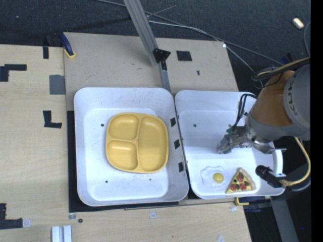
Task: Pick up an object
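Left shallow white plastic bin (91, 135): holds one yellow moulded plastic plate (137, 142), rounded-square in outline, divided into three compartments, two smaller on its left half and one long one on its right, lying flat near the bin's centre. Right shallow white plastic bin (202, 110): holds two flat toy food pieces at its near edge, side by side and just apart. First, a toy fried egg (214, 176), white irregular outline with a round yellow yolk at centre. Second, a toy pizza slice (240, 181), triangular, tan crust, red topping with dark spots, lying to the right of the egg. Grey arm with an orange band (275, 107) reaches in from the right over the right bin. Its two-finger gripper (228, 145) sits low above the bin floor, beyond the egg and pizza and apart from both; whether the fingers are open or closed cannot be told. Light wooden table (30, 150) carries both bins.
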Robot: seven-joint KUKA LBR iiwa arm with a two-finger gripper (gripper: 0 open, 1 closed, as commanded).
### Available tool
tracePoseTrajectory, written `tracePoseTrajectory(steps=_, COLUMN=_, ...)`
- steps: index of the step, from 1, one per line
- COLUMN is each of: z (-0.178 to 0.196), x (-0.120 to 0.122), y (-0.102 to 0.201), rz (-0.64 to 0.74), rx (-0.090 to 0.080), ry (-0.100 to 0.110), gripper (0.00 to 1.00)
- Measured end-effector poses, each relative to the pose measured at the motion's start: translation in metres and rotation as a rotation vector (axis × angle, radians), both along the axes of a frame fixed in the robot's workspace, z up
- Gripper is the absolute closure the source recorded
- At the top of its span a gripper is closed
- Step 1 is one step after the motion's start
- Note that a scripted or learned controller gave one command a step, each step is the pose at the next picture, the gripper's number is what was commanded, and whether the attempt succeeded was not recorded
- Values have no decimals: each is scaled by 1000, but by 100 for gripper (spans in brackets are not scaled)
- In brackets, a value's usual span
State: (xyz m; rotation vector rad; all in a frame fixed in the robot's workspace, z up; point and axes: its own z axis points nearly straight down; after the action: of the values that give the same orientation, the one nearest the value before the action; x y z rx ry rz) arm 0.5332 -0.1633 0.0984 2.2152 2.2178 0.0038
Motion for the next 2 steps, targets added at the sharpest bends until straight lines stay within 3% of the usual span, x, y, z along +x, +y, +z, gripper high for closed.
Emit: tracePoseTrajectory(steps=2, z=114, x=-2, y=15, rz=1, rx=3, ry=3, gripper=100)
